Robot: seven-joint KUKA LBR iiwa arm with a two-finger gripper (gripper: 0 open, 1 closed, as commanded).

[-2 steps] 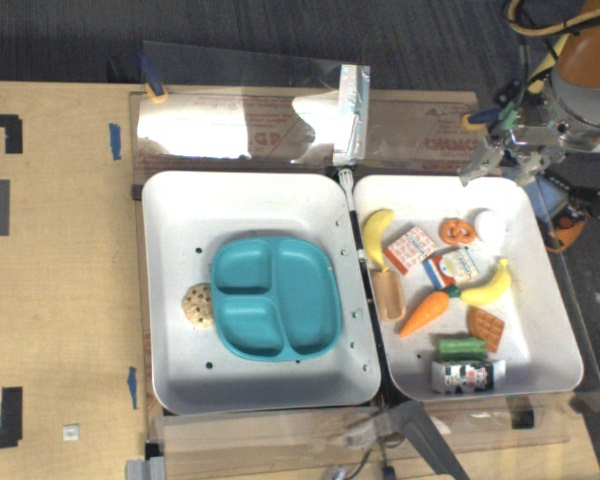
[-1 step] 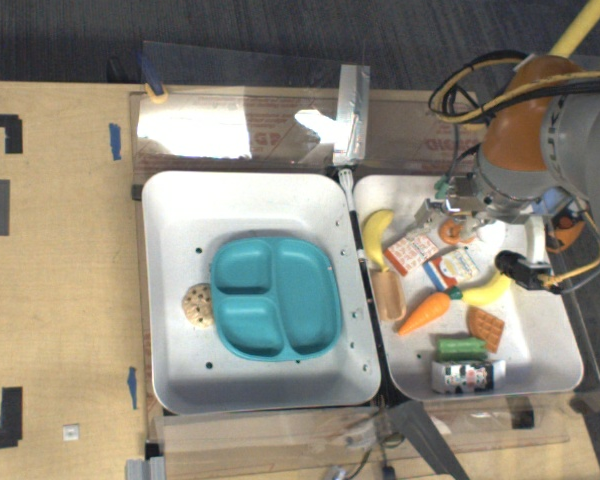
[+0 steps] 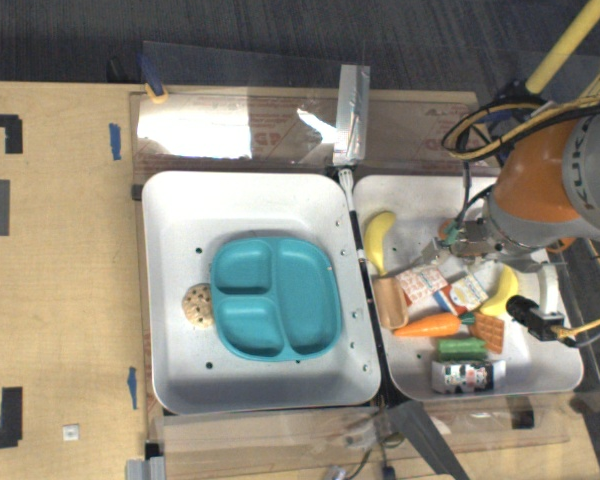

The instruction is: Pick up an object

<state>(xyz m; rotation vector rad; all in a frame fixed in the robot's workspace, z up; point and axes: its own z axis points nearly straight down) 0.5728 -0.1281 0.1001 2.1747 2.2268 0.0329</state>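
White label (image 3: 421, 287), red print unreadable.

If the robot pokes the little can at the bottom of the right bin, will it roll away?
Probably a bit. The can lies on its side, so its round body could roll. The bin wall just below it, and the green thing right above it, would likely stop it soon.

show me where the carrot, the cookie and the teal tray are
carrot (image 3: 430, 326): camera view, middle of its orange body, right bin.
cookie (image 3: 198, 304): camera view, centre of its top, left bin beside the tray.
teal tray (image 3: 315, 288): camera view, floor of its right compartment.
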